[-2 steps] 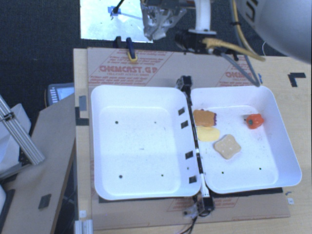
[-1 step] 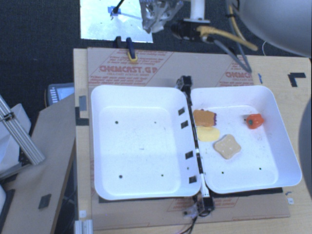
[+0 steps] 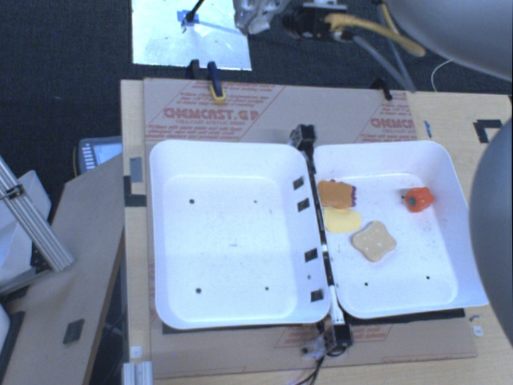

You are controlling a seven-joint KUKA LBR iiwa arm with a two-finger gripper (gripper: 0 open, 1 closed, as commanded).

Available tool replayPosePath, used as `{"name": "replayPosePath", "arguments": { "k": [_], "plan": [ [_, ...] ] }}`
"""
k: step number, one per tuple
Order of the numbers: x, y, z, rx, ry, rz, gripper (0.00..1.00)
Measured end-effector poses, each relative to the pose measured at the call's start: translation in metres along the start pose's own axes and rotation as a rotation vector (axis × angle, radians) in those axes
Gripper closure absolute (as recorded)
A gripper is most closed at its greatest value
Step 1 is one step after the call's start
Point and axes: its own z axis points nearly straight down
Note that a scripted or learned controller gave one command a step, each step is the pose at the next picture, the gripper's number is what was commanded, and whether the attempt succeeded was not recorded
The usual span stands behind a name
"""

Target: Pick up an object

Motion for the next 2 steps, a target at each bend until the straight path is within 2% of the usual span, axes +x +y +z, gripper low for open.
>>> {"name": "replayPosePath", "arguments": {
  "k": [1, 2],
  "plan": [
    [0.0001, 0.011, 0.0011, 0.002, 0.0, 0.0, 1.0],
    [0.0004, 0.0106, 0.0009, 0.003, 0.0, -0.001, 0.0]
  ]
}}
